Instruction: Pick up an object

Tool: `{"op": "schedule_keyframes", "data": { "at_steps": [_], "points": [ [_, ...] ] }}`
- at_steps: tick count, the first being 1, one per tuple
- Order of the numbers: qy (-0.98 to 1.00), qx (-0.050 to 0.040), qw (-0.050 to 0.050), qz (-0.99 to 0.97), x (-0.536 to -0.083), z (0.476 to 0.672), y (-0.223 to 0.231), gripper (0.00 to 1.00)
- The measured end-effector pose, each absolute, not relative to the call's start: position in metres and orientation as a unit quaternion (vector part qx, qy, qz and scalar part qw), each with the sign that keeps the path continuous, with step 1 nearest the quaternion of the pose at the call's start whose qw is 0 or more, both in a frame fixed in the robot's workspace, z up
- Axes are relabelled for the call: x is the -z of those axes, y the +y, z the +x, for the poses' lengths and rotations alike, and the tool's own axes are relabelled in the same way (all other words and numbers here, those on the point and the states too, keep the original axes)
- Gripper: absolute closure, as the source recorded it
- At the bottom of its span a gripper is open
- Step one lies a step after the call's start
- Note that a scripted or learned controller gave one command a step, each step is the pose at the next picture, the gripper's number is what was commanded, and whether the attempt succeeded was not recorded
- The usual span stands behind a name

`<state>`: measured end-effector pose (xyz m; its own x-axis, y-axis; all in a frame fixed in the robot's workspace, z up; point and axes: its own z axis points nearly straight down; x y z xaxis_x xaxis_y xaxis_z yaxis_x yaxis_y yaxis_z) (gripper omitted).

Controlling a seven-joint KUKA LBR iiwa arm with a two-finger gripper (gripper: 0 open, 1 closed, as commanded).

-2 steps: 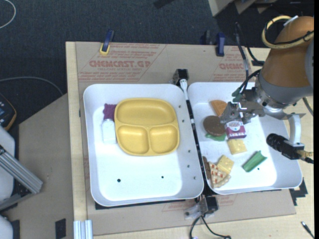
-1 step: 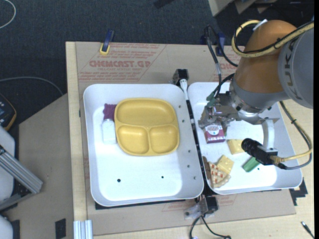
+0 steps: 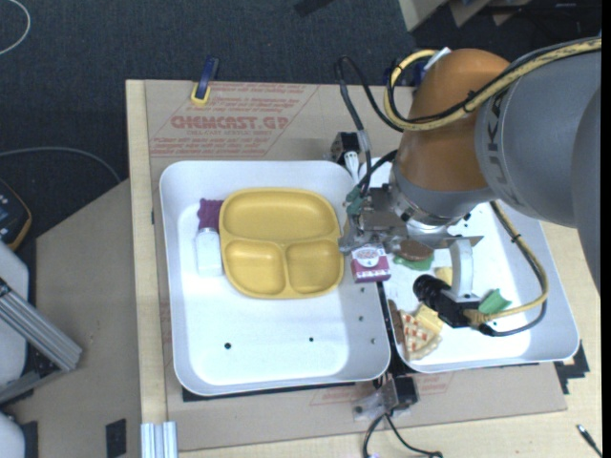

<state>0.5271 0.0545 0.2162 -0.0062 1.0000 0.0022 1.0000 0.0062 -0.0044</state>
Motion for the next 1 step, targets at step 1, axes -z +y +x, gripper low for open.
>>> {"op": "schedule_keyframes", "data": {
  "at_steps": [1],
  "points": [
    [-0.708, 0.0008, -0.001, -0.706, -0.2229, 0.5376, 0.0629, 1.00]
  ]
}}
